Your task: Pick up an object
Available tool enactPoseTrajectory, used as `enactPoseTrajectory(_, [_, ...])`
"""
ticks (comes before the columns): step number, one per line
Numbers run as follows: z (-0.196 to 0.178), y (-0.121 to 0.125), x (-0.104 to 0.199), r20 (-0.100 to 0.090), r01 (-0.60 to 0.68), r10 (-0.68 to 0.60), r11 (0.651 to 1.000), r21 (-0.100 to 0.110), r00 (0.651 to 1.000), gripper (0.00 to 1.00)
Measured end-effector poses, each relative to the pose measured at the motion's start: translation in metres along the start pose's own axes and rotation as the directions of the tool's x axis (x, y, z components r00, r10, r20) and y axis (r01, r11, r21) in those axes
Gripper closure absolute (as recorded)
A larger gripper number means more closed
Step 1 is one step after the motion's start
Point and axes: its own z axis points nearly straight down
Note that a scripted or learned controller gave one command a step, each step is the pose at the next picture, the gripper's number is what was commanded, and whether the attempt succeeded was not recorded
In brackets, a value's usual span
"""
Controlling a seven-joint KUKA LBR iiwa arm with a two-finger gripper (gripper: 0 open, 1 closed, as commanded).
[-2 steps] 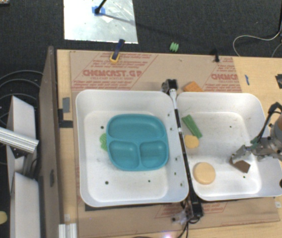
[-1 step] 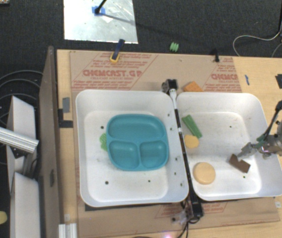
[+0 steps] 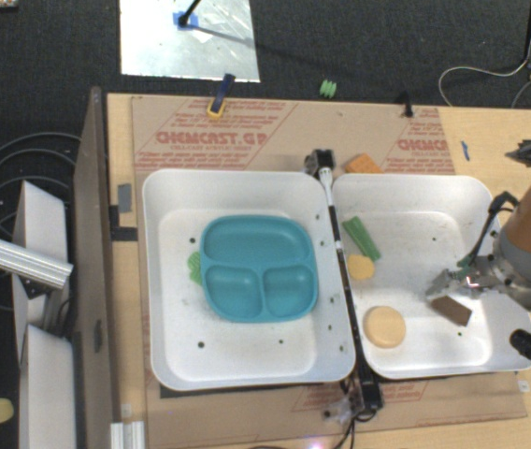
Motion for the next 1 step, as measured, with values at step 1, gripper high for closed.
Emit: enactPoseTrajectory(1, [-0.0127,0.0004,0.0,0.0,0.0,0.0,1.0,-0.003,1.0,1.0])
